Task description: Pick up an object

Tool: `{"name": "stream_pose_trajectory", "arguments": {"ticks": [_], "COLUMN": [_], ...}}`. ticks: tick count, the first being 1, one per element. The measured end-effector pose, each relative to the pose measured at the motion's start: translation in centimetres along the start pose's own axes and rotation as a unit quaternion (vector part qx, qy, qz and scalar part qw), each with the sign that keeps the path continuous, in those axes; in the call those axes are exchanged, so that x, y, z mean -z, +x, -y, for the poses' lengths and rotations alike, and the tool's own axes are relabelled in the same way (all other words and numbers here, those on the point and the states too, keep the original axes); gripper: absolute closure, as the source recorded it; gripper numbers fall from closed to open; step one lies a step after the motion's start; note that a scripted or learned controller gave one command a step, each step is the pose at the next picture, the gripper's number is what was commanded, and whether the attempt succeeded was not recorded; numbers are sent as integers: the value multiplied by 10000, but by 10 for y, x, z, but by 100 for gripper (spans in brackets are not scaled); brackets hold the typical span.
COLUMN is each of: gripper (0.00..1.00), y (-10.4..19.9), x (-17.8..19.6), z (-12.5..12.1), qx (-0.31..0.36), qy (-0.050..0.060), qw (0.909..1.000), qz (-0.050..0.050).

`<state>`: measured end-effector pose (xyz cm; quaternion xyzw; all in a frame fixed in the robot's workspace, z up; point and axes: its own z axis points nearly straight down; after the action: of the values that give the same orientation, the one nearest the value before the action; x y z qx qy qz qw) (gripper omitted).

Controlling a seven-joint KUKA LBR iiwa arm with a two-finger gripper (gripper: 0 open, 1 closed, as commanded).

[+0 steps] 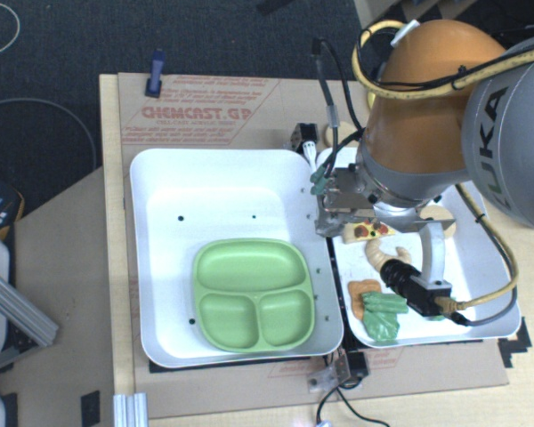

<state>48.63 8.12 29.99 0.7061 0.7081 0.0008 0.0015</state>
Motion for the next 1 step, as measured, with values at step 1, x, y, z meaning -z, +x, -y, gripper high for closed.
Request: {"name": "stream_pose_trajectory", "arguments": {"ticks": [1], "gripper": [100], "y": [-68], "x": [125], "z": [6], "qx": [-44], "qy": [-61], "qw": [10000], "qz": [-2]}}
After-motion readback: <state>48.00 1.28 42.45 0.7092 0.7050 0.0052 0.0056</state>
